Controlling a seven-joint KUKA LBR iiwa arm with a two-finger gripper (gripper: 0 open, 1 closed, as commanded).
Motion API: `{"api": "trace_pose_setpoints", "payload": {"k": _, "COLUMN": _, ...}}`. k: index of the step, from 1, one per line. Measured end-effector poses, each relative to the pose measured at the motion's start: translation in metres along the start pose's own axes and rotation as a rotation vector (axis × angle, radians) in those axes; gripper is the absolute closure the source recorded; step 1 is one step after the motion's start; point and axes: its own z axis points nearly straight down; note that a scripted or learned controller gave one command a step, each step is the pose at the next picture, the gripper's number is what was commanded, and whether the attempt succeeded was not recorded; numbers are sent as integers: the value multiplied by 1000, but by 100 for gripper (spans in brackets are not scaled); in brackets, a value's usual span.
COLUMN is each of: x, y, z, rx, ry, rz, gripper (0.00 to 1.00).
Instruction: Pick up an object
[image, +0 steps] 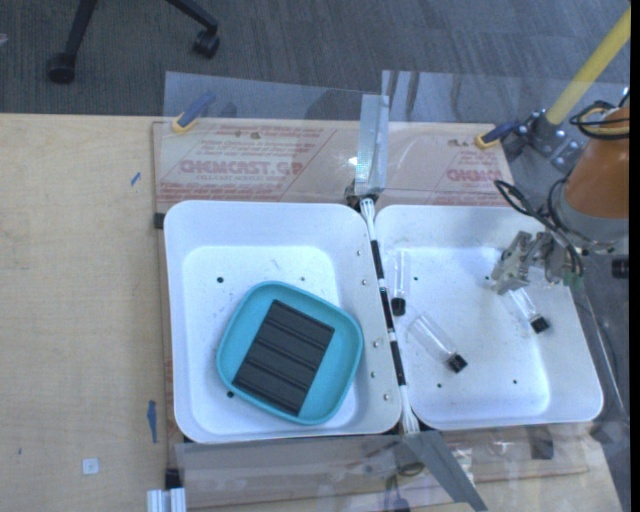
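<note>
Clear tubes (436, 342) hard to make out in right bin (575, 395) (black caps); pincer (518, 270) state unclear

Grey carpet (300, 40) lies beyond the wooden bench (70, 300).

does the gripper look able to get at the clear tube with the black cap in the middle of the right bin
Probably yes. The gripper hangs over the right bin, and the clear tube lies flat and apart from the other tubes, with nothing over it. Its see-through, low shape may make the grasp itself tricky.
</note>
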Motion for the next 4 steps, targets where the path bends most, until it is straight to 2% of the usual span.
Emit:
{"api": "trace_pose_setpoints", "payload": {"k": 1, "x": -23, "y": 5, "z": -247, "rx": 2, "ry": 13, "rz": -192, "gripper": 100}}
{"api": "trace_pose_setpoints", "payload": {"k": 2, "x": -1, "y": -2, "z": -124, "rx": -2, "ry": 17, "rz": -523, "gripper": 100}}
{"api": "trace_pose_setpoints", "payload": {"k": 3, "x": -1, "y": -2, "z": -124, "rx": -2, "ry": 17, "rz": -523, "gripper": 0}}
{"api": "trace_pose_setpoints", "payload": {"k": 4, "x": -2, "y": -3, "z": 1, "rx": -2, "ry": 17, "rz": -547, "gripper": 0}}
